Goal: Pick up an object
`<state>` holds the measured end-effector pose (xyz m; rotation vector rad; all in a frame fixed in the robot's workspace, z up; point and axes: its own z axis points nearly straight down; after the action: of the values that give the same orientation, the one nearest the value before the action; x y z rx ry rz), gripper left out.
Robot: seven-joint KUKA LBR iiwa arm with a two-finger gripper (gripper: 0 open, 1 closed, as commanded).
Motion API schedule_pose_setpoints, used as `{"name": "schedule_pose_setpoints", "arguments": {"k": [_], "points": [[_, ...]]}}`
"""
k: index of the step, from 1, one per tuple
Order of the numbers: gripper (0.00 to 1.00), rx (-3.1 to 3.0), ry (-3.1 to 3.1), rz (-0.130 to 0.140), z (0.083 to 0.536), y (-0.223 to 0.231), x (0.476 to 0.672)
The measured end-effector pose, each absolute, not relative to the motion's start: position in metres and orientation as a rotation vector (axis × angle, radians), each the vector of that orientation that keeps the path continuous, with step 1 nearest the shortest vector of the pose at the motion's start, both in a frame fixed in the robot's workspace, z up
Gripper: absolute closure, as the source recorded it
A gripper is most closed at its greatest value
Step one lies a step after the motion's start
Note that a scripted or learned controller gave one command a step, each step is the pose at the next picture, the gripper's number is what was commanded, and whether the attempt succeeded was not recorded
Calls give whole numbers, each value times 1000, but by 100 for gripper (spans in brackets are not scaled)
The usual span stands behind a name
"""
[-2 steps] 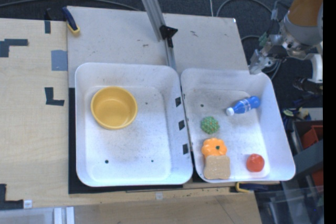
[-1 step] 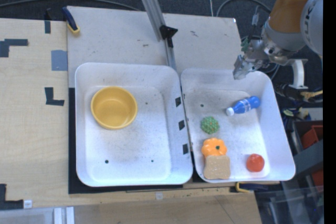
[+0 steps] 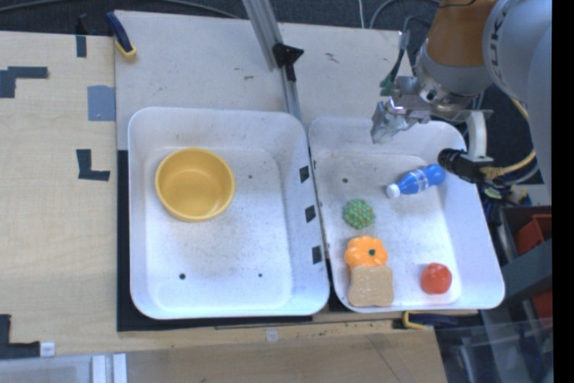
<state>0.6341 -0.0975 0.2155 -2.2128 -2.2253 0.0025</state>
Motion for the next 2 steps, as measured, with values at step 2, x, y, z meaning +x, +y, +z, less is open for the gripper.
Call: {"name": "schedule_pose_setpoints", "arguments": {"k": [2], "points": [[100,-2213,-2225,4,220,6,597]]}}
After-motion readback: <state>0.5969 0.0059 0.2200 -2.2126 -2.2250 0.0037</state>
